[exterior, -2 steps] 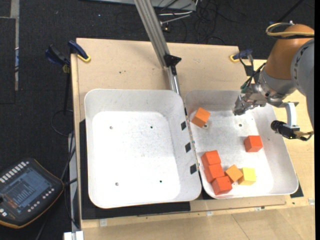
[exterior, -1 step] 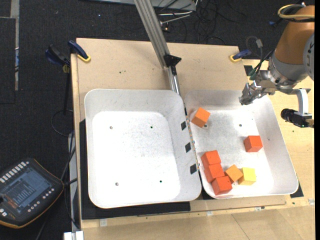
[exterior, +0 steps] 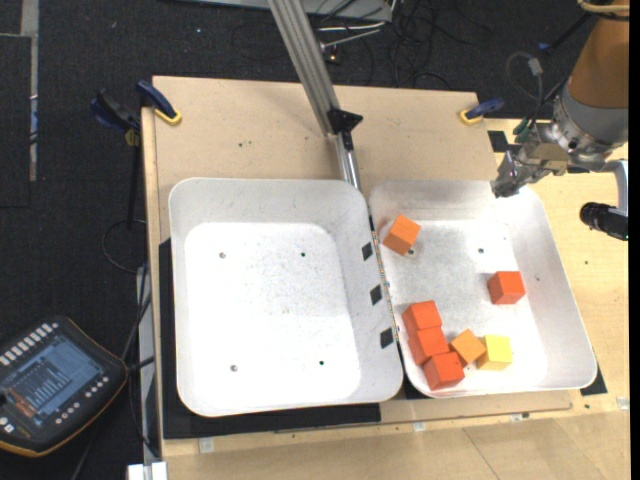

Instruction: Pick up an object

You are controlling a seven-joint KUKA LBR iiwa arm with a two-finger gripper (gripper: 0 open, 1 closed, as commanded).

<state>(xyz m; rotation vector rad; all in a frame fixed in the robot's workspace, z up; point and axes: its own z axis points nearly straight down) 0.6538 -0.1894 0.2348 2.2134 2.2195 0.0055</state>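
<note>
Look at the right bin: all the blocks sit in there. An orange block lies alone near the bin's top left, close to the wall between the two bins. A red block sits by itself further right. Down at the bottom you have a crowd: three red blocks packed in a row, touching each other, with a small orange block and a yellow block right beside them. The gripper hangs over the top right corner of that bin, well apart from every block, and holds nothing you can see. The left bin lies beside it. A handheld controller rests at the bottom left.
</note>
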